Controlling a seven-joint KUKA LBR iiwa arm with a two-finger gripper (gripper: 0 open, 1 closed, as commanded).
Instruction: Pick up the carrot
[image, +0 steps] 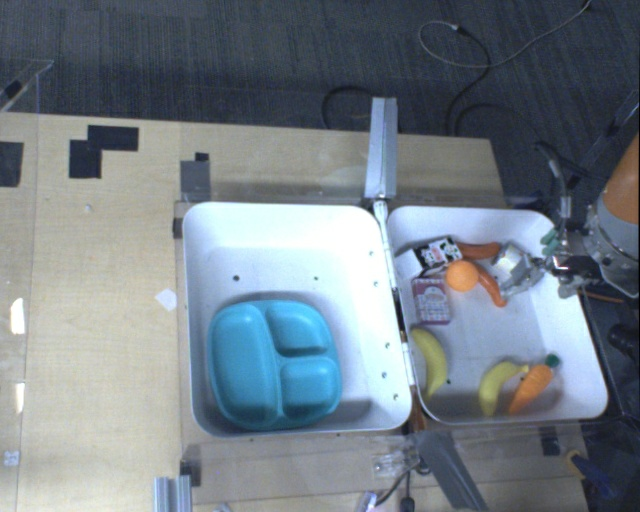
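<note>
Two bins sit side by side, and everything that matters is in the right bin (590, 395). Nearest me, at about 5 o'clock in that bin, lies the carrot (531, 386), orange with a green tip, pressed against a banana (497, 384) on its 9 o'clock side. A second banana (431, 360) lies at 7 o'clock by the dividing wall. The left bin (200, 300) holds a teal tray (272, 363) with three compartments.

Farther back, toward 12 o'clock in the right bin, there is a small pink box (431, 300), a dark card (436, 255), an orange ball (461, 277) and a curved orange-red piece (487, 268). Both the box and the card carry printing, but it is too small to read, and no brand can be made out.

The gripper (520, 268) hangs over that far cluster, at roughly 1 o'clock, well apart from the carrot. Whether it is released or clenched I cannot tell; nothing is visibly in it.

By my reckoning this is the approach, with the pick not yet made. The next move calls for travelling toward 5 o'clock, lining up across the carrot's body, and descending on the side away from the banana so only the carrot is taken.
</note>
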